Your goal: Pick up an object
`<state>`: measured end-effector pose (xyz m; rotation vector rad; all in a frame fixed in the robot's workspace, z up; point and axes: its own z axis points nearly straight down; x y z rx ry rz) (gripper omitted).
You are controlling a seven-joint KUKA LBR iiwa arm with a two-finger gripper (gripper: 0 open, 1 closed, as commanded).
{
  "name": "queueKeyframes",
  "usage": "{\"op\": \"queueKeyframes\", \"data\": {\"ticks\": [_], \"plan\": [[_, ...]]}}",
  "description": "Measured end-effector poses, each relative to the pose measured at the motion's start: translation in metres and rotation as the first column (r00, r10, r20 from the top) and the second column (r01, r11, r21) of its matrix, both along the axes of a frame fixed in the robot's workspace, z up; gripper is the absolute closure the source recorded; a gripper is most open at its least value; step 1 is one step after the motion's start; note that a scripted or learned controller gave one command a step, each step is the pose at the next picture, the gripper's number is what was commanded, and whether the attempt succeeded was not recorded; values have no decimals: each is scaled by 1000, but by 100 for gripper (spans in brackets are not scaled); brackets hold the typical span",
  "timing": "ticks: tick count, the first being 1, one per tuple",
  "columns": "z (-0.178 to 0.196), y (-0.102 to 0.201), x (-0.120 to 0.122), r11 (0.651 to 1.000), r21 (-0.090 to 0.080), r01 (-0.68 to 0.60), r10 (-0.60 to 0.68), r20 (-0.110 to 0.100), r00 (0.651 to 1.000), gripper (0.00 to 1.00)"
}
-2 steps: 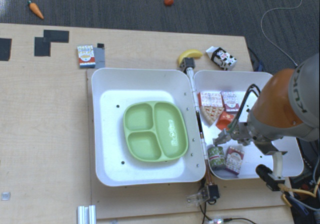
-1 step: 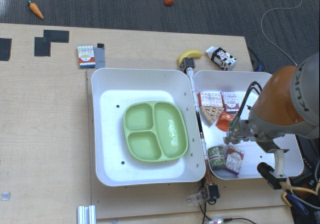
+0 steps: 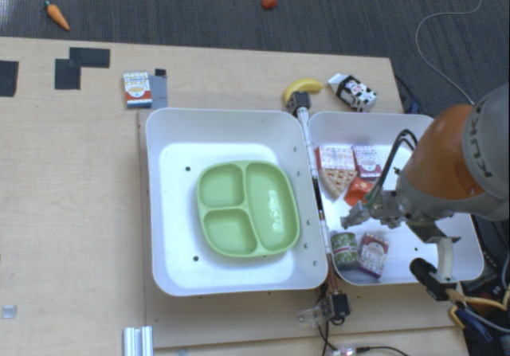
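Dark carpet backs the counter [image 3: 72, 187]. Over the right bin [image 3: 470, 263] the claw [image 3: 368, 211] hangs, its grip unreadable, just above a can [image 3: 344, 250]. Looks like the approach; next, descend squarely and close.

Arm enters from 3 o'clock, orange band uppermost; wrist angled toward 9 o'clock, claw [image 3: 357, 217] pointing down.

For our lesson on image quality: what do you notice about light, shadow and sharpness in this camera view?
Camera view: even, soft light; the left bin shows a faint shadow inside its walls; mild sheen on the green divided plate; the end effector area is slightly blurred, and the packets in the right bin are too soft to read.
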<state>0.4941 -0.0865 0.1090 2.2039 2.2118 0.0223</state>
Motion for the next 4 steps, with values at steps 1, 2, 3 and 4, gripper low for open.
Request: {"op": "queueKeyframes", "data": {"ticks": [1,2,3,4], "plan": [[-22,-1,-5,1000,3,3,-3,-16,1000,0],[-11,-1,-3,1000,3,1,-1,-10,1000,100],[-11,0,-3,1000,3,1,-1,-10,1000,0],[0,0,-1,1000,3,-2,2,-6,1000,100]]}}
